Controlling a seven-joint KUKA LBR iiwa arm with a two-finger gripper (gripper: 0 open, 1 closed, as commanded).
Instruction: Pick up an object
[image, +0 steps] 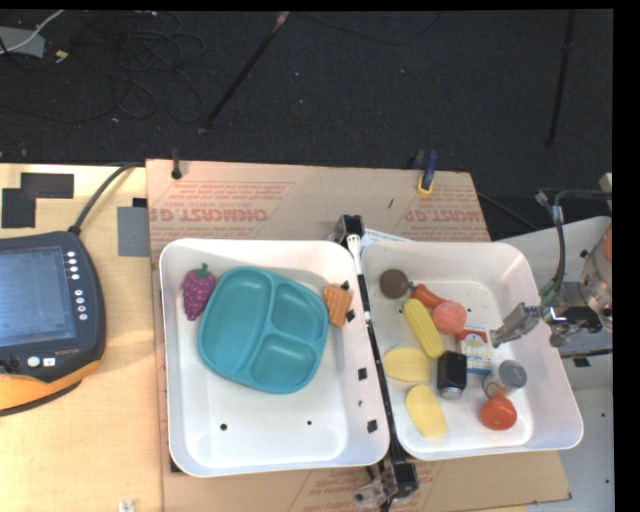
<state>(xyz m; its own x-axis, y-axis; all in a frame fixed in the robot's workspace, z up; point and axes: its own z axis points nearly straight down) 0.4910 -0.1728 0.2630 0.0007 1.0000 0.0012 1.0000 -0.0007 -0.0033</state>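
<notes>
Dark carpeted floor (300, 80) with cables behind a light wooden bench (60, 430). Brown cardboard sheet (300, 205) under two shallow white plastic bins. Left bin (260, 440): teal sectioned plastic tray (264, 328), purple toy grapes (197, 291) at its left, small orange block (339, 303) at its right. Right bin (545, 420): yellow corn cob (423, 328), two pale yellow lumps (408, 364), pink ball (449, 317), black can (452, 373), red toy (498, 412), dark round piece (393, 283). Grey tablet pendant (45, 305) far left. Metal two-finger gripper (522, 322) over right bin's right side, nothing visibly held; open or closed, cannot tell.

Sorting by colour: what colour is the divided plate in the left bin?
Teal, seen in the camera view: divided plate.
</notes>
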